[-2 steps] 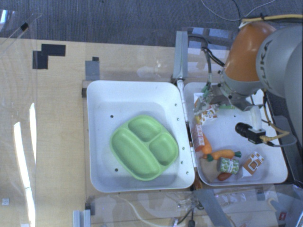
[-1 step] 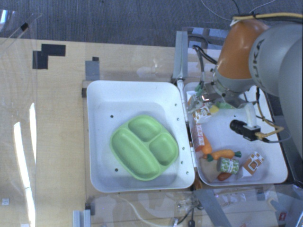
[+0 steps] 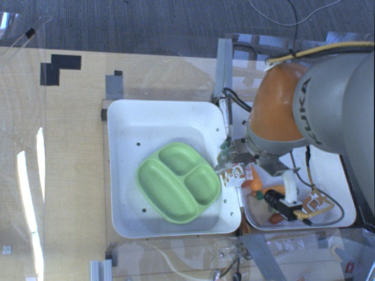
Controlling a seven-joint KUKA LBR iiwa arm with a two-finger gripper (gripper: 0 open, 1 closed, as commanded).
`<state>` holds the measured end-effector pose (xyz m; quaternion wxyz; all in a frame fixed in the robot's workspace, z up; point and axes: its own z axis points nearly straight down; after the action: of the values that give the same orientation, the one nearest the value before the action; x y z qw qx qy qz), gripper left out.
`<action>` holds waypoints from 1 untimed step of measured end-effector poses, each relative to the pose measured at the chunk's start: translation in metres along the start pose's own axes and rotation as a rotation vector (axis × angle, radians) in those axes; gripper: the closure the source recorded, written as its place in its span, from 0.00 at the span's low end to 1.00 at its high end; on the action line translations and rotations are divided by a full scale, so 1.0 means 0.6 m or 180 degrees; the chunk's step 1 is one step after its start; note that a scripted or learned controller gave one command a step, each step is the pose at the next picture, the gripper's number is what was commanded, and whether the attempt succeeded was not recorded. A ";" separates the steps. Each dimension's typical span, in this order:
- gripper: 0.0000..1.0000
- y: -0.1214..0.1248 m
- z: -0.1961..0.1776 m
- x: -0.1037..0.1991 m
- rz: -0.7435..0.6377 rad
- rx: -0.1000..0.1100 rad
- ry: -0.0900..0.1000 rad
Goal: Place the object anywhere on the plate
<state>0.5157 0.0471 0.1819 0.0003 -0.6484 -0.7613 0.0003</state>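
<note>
Arm [image 3: 328, 104] seen reaching in over right bin [image 3: 345, 204], "KUKA" lettering partly read on grey housing. Left bin [image 3: 123, 157] bears green divided plate [image 3: 179, 182], three compartments. Gripper [image 3: 233, 157] poised at wall between bins, just beside plate's right edge; finger state cannot be told. Small white-and-red packet [image 3: 235, 173] seen just below gripper, at plate's rim, judged the object; print unreadable. Step judged: carry-over to plate. Next move calls for short shift left, then release over compartment.

A light green plate [image 3: 179, 183] sits in a white bin [image 3: 126, 157]; the arm [image 3: 328, 110] is grey with an orange band [image 3: 278, 107]; the bench [image 3: 58, 186] is pale wood.
</note>
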 end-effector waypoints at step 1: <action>1.00 0.035 0.012 0.136 -0.0149 0.0003 0.0000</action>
<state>0.5235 0.1311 0.1745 0.0006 -0.6304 -0.7763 0.0007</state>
